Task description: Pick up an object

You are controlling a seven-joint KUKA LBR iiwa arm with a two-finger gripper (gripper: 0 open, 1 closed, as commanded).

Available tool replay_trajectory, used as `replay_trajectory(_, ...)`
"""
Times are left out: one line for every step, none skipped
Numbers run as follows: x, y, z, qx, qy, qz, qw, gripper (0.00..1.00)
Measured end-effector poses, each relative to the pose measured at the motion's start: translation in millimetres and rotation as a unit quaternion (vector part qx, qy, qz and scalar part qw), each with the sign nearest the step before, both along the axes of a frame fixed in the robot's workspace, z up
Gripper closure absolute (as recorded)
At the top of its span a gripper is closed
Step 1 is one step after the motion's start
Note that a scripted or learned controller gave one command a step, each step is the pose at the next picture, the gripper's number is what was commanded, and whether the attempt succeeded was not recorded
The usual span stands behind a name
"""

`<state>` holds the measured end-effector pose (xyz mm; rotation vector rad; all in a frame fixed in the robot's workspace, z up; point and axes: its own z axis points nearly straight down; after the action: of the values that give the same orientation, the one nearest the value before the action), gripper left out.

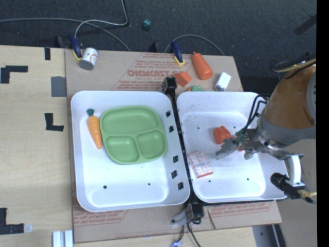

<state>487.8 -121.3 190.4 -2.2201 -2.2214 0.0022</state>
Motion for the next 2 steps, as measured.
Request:
replay_trajectory(74,11,-51,0.0008,0.000,0.001,1.0000,0.00)
replay_trajectory(125,-12,-100,0.0006,0.000,0.001,1.0000,0.00)
